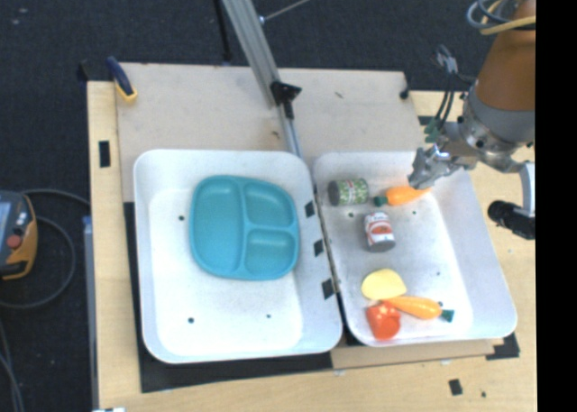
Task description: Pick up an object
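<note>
Hovering at the right bin's (pixel 469 248) far edge, your end effector (pixel 427 172) sits beside the carrot (pixel 406 194). Whether it grips anything, you cannot tell; nothing is lifted yet.

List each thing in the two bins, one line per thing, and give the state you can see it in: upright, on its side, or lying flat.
Tray: lying flat in the left bin.
Green can: on its side.
Red can: on its side.
Top carrot: lying flat, at the gripper.
Lemon: lying flat.
Bottom carrot: lying flat, beside the tomato.
</note>
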`<state>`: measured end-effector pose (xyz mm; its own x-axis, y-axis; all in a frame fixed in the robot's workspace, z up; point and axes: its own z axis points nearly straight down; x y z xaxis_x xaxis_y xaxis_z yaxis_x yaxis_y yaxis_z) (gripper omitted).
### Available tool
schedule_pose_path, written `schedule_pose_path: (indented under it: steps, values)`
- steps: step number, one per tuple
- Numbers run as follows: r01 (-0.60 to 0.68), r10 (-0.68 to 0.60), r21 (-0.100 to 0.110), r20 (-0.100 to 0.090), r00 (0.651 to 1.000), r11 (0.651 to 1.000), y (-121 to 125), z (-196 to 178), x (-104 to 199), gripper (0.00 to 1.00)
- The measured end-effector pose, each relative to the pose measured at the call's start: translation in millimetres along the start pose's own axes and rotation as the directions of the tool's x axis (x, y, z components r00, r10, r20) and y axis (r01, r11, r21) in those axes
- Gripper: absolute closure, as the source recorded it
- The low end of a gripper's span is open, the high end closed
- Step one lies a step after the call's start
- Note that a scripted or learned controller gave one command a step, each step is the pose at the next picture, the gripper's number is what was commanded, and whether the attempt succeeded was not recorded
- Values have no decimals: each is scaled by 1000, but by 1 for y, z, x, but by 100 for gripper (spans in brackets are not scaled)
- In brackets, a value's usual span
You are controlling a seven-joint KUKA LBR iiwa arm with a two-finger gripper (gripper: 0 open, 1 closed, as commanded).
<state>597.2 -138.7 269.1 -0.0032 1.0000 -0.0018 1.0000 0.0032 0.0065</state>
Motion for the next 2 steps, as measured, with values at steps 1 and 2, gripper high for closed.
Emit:
schedule_pose_path:
  steps: [1, 2]
  values:
    - [3, -3, 5, -1, 1000, 1000, -1, 12, 55, 100]
    - [3, -3, 5, -2, 1000, 1000, 12, 13, 102, 100]
